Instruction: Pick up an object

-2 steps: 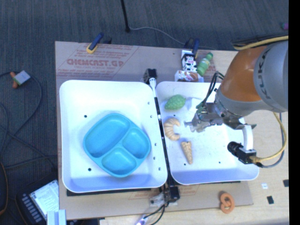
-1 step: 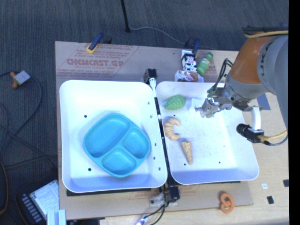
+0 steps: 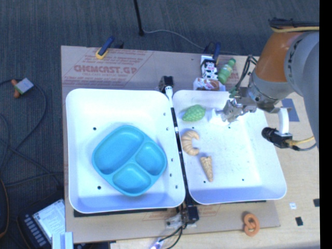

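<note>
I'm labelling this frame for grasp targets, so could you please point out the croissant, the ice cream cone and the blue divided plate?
croissant (image 3: 190, 141): camera view, middle of its curved body.
ice cream cone (image 3: 207, 167): camera view, mid-length of the cone.
blue divided plate (image 3: 114, 152): camera view, floor of its largest compartment.

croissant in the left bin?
No, the croissant lies in the right bin, beside the cone; the left bin holds the blue tray.
</note>
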